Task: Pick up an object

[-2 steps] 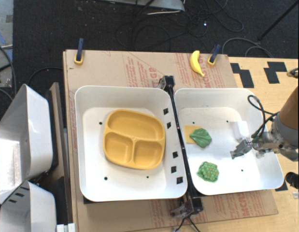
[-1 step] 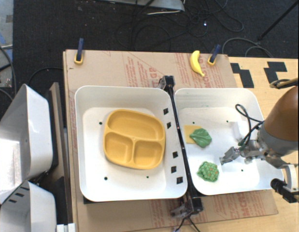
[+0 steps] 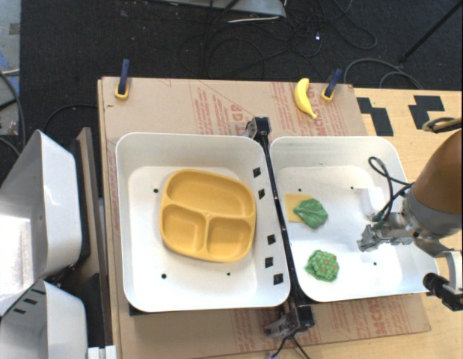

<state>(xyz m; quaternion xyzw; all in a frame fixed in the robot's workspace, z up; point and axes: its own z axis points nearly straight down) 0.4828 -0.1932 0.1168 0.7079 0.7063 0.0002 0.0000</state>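
In the right bin (image 3: 343,152) lie two green objects and a flat yellow piece. A dark green leafy item (image 3: 313,212) rests partly on the pale yellow slice (image 3: 293,207). A round, bumpy green item (image 3: 322,265) sits nearer the bin's front edge. My gripper (image 3: 369,239) hangs low over the right side of this bin, to the right of both green items and apart from them. Nothing shows between its fingers.
The left bin (image 3: 134,223) holds a yellow divided plate (image 3: 209,215). A yellow banana (image 3: 305,98) lies on the bench behind the right bin, beside a blue clamp (image 3: 332,84). White tubs (image 3: 33,208) stand at the far left.
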